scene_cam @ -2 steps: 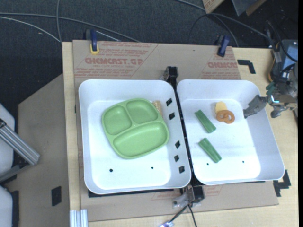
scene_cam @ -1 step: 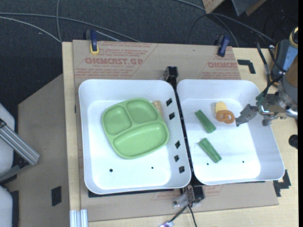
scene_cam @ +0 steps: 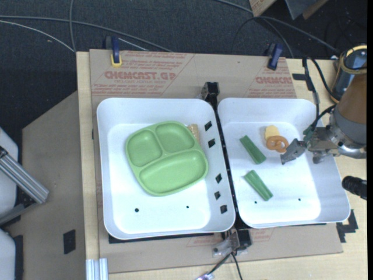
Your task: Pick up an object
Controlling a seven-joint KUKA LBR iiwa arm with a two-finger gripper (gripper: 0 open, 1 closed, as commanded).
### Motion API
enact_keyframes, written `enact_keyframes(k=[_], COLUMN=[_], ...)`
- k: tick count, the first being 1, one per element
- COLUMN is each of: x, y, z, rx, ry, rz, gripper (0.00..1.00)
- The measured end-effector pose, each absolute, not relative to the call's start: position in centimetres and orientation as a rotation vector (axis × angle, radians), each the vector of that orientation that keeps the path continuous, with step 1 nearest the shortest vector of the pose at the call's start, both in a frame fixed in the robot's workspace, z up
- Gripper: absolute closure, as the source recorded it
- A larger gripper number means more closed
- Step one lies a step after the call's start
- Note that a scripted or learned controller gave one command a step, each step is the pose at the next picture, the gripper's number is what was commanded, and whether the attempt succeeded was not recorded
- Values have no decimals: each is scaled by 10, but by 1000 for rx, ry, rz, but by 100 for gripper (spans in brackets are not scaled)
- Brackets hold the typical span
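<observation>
The right bin (scene_cam: 326, 209) holds two green sticks, one (scene_cam: 252, 149) near its middle and another (scene_cam: 258, 185) below it. A yellow piece with an orange pretzel-like ring (scene_cam: 275, 139) lies toward the bin's back. My gripper (scene_cam: 304, 154) hovers over the right part of this bin, just right of the ring. Its fingers (scene_cam: 289, 154) are spread open with nothing between them. The left bin (scene_cam: 116, 203) carries a green divided plate (scene_cam: 167, 157).
A small tan item (scene_cam: 193, 132) peeks out at the plate's back right edge. Black clips (scene_cam: 211, 90) run along the seam between the bins. Cables trail across the dark floor behind the bench. A metal rail (scene_cam: 20, 177) stands at the far left.
</observation>
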State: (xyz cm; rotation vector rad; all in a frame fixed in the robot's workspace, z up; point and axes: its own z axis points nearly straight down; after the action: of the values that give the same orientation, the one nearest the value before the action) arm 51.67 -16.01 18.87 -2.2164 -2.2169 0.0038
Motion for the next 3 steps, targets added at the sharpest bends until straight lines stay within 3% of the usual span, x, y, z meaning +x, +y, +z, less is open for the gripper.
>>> enact_keyframes(k=[1,2,3], x=[520,521,522], y=[-165,-165,-163], z=[144,157,222], rx=[-2217,-2221,-2224], ry=[-2216,-2220,-2228], rz=[4,-2,-6], gripper=[0,100,100])
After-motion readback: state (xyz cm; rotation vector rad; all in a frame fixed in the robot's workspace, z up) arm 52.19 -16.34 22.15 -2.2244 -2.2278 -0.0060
